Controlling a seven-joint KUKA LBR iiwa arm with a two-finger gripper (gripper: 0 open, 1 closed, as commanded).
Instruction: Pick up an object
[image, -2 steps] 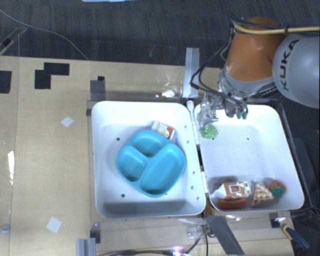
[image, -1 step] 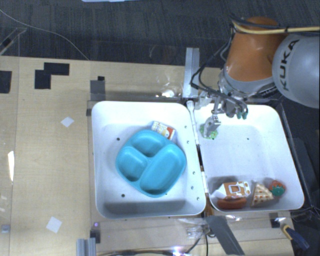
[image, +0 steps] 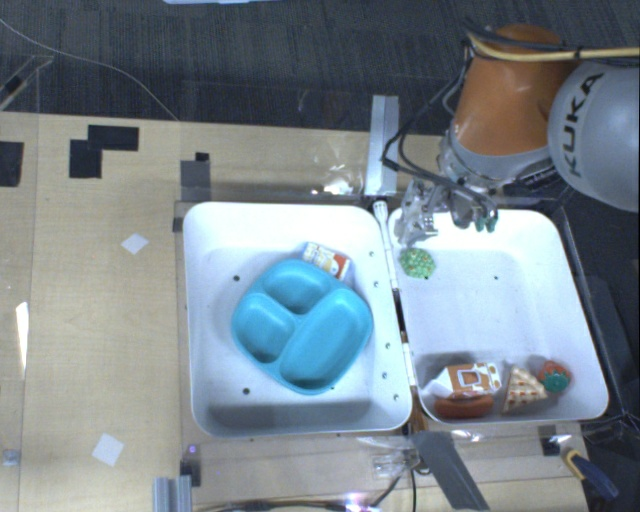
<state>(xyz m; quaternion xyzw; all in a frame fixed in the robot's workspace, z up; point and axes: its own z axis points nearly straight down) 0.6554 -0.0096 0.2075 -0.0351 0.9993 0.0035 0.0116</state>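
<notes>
My gripper (image: 413, 226) hangs over the far left corner of the right bin (image: 500, 300), under the orange wrist band. A small green knobbly object (image: 418, 263) lies on the bin floor just in front of the gripper, very close to its tip; whether they touch is unclear. At the near edge of the right bin lie a brown and orange toy food piece (image: 466, 388), a wedge-shaped piece (image: 521, 389) and a small orange and green piece (image: 555, 378).
The left bin (image: 215, 300) holds a blue divided plate (image: 301, 325) and a small orange and white packet (image: 327, 260) behind it. The wall between the bins (image: 392, 300) runs right beside the gripper. A metal post (image: 380, 150) stands behind it.
</notes>
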